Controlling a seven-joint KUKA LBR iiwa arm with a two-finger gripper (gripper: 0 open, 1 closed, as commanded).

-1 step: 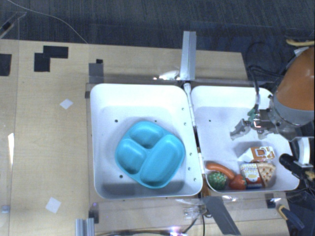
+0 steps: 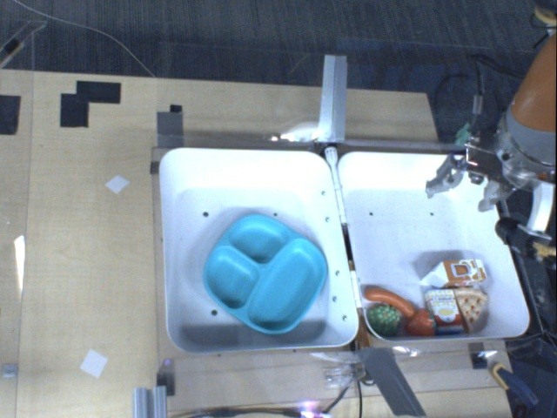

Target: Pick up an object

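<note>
A: Item one, right bin point(image 2: 409, 207). Contents?

B: A cluster in its near corner. An orange sausage-shaped piece point(image 2: 389, 300) lies with its long axis running from upper left to lower right, its lower end pointing toward a red round piece point(image 2: 419, 323). A green knobbly ball point(image 2: 384, 320) sits just beside and below the sausage shape, touching or nearly touching it. To the right, a printed carton point(image 2: 446, 308) stands next to a waffle-patterned cracker piece point(image 2: 471, 304). Behind them is a small orange and white box point(image 2: 463, 273), its label facing up, resting on a pale scrap.

A: Anything crowding those pieces?

B: They crowd each other. The bin's front wall and the centre divider point(image 2: 341, 225) hem in the green ball and the sausage shape on two sides. The rest of that bin's floor is bare white.

A: Item two, left bin point(image 2: 187, 233)?

B: One blue sectioned plate point(image 2: 265, 273), three compartments, tilted slightly, lying across the middle toward the front.

A: Item three, end effector point(image 2: 459, 174)?

B: At the far right of the right bin, over its back part, well apart from the cluster. Metal fingers point(image 2: 442, 178) point left into the bin; nothing is seen between them. Whether they are wide or narrow, cannot tell. The orange band point(image 2: 535, 103) shows above.

A: Worktop point(image 2: 78, 233)?

B: Pale wood, black squares point(image 2: 87, 101) at the far left.
</note>
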